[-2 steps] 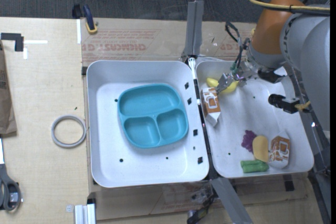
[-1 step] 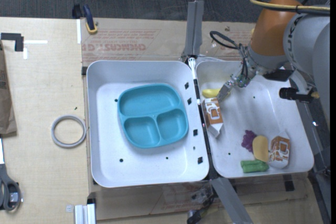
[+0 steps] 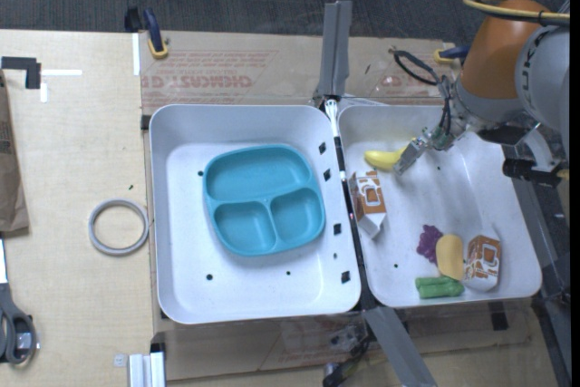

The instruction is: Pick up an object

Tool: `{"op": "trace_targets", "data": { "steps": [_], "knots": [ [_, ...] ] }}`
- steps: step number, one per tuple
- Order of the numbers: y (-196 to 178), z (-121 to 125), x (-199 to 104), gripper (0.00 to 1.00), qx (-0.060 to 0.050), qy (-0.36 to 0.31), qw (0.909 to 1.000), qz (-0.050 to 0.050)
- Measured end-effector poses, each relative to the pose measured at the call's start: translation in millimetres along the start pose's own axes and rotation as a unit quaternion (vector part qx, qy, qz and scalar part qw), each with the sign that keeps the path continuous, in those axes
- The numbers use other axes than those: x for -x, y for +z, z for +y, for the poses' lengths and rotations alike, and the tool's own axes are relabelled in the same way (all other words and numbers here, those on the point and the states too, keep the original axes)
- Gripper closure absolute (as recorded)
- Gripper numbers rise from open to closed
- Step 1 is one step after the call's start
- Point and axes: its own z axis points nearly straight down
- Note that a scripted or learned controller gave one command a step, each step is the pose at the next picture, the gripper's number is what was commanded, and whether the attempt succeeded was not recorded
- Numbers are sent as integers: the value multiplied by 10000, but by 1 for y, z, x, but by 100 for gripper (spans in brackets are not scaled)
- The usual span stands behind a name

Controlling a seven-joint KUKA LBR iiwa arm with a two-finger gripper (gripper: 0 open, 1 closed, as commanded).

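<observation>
Bench (image 3: pixel 72 149): bore two shallow white bins side by side; a roll of tape (image 3: pixel 119 226) lay on its left part.
Arm (image 3: pixel 507 50): reached in from the right, its orange band over the far right corner of the right bin.
Left bin (image 3: pixel 172 267): held a blue divided tray (image 3: pixel 264 198), lying flat near its middle.
Right bin (image 3: pixel 507 222): held a yellow banana (image 3: pixel 384 159) in its far left part, a small carton (image 3: pixel 369 199) against its left wall, and a cluster along its near edge: a purple item (image 3: pixel 429 242), a yellow item (image 3: pixel 449 256), a second carton (image 3: pixel 483 262) and a green item (image 3: pixel 439 287).
Gripper (image 3: pixel 410 156): sat low in the far half of the right bin, pointing left; whether its claw was open or closed could not be told at this slant.
Key relation: the banana lay immediately left of the gripper tip, possibly touching it. Its long axis ran roughly left to right, nearly in line with the gripper's reach.
Judgement: the banana was the likeliest target; no grasp on it was visible.
</observation>
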Motion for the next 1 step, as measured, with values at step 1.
{"op": "trace_targets", "data": {
  "steps": [1],
  "knots": [
    [-36, -45, 40, 0, 4, 137, 9999, -9]
  ]
}}
